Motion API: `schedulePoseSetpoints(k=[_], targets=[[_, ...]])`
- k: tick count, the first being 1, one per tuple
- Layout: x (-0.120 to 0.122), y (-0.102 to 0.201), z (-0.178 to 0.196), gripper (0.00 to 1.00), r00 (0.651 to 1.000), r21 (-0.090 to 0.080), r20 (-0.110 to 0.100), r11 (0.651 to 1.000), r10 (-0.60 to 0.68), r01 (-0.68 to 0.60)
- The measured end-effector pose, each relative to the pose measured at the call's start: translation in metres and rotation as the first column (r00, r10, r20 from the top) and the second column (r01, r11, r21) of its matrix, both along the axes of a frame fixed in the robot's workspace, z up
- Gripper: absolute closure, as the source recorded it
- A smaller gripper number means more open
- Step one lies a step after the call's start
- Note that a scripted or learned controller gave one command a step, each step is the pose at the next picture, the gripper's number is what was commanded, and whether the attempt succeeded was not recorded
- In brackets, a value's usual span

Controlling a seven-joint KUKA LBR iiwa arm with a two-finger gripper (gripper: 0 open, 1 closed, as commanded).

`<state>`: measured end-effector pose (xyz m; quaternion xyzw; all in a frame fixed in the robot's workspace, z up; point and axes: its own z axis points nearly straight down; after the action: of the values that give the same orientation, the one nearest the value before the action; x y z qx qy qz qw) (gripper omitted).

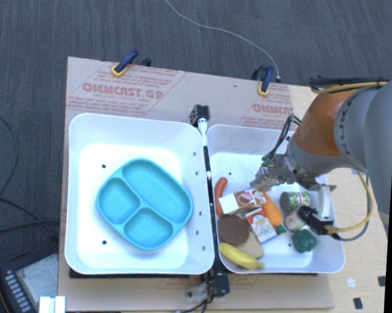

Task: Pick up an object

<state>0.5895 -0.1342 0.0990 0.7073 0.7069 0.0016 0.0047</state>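
Arm: the grey arm with the orange band (322,128) reaches in from the right and is low over the right bin (240,145).
Gripper: the gripper (266,179) sits at the upper edge of the food pile, just above the small brown-and-white packet (250,198). How far it is open cannot be told; the wrist hides that part. Nothing is seen held in it.
Task objects: all in the right bin, crowded toward its near half. A red sausage (220,186) by the left wall, a white block (228,203) beside it, a carrot (271,210), a second carton (263,229), a brown round cookie (232,230), a banana (240,256) at the near wall, a tin can (295,199) and a green pepper (304,241) further right.
Left bin: holds a blue divided plate (144,203), well apart from the arm.
Risk, crowding: items touch or overlap, so a descent here would likely land on two things at once and pinch neither cleanly.
Risk, flat packet: it lies low against its neighbours; closing on it may slide off or push it under the carrot.
Risk, round items: carrot and can could roll aside on contact.
Risk, cable: a black cable (322,223) hangs from the wrist across the pile near the can and may drag objects.
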Motion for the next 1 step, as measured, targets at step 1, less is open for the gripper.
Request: schedulePoseSetpoints(k=[1], targets=[[-0.0002,0.0001,-0.0002,0.0,1.0,0.0,0.0,1.0,0.0,0.0]])
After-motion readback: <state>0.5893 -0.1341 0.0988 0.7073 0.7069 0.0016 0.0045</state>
